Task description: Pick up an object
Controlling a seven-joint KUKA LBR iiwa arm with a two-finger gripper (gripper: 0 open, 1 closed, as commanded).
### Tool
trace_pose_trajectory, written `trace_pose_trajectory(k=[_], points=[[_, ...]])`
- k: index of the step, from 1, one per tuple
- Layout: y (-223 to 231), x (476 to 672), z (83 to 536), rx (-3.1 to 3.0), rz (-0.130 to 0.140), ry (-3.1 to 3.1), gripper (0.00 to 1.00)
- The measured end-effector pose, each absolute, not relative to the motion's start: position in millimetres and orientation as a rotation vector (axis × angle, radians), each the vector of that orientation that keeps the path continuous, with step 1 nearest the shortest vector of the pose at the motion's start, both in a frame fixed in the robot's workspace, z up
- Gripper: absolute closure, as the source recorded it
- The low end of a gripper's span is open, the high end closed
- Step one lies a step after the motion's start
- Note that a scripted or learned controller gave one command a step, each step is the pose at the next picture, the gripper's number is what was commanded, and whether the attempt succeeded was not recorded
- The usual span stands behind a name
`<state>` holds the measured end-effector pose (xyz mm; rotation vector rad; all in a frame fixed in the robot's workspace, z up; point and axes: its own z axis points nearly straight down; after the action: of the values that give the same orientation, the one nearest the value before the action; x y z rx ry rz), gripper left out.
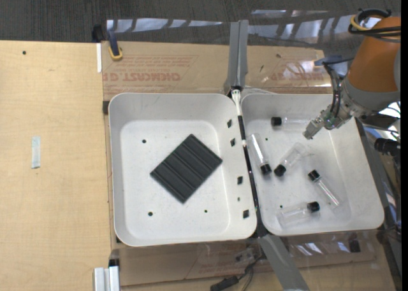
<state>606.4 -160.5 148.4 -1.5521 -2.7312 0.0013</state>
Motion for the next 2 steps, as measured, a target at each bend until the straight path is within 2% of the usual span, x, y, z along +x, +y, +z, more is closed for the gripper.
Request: trace_pose_trajectory(k=[1,2], points=[[-171,659.4,236,-1.507,0.000,-2.761,0.00],[-141,658.9,119,-1.431,0.001,-2.797,0.00]])
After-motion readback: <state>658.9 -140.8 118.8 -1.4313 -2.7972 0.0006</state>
